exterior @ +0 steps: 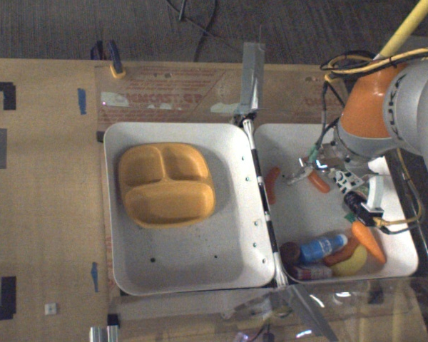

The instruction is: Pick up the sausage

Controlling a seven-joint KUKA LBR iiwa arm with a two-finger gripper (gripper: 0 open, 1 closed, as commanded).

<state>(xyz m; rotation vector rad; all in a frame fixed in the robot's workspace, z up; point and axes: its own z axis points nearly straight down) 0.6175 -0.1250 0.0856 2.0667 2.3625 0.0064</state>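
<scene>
A reddish-orange sausage point(272, 184) lies lengthwise against the left wall of the right bin point(406, 262). My gripper point(308, 171) hangs low over the upper middle of that bin, a short way right of the sausage. A small orange-red piece point(319, 183) sits right beside the gripper's tip, and I cannot tell whether it is touching or held. The grey arm with its orange band point(371, 109) reaches in from the upper right.
A yellow divided plate point(167, 184) rests in the left bin point(192, 269). Along the right bin's front edge lie a carrot point(369, 242), a blue bottle point(322, 248), a yellow fruit point(352, 263) and a brown item point(291, 251). Cables point(367, 216) trail by the wrist.
</scene>
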